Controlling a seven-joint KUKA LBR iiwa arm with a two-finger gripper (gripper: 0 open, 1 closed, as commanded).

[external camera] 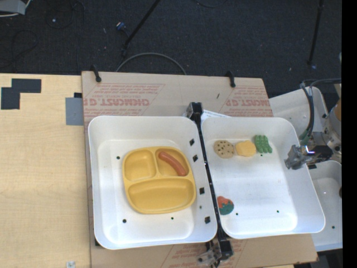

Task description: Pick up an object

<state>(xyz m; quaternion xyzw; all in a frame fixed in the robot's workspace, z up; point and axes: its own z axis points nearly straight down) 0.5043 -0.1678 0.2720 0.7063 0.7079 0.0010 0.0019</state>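
Poised at the right bin's (304, 228) outer rim, hand (295, 159) with opening impossible to tell and nothing visibly gripped, green toy (263, 144), yellow piece (246, 148) and cookie (223, 148) nearby leftward; risk: snagging that rim.

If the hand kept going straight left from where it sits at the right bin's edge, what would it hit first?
Probably the green toy, nearest the hand, then the yellow piece and the cookie. The hand sits slightly lower in the view, and depth is unclear, so it might pass over bare bin floor.
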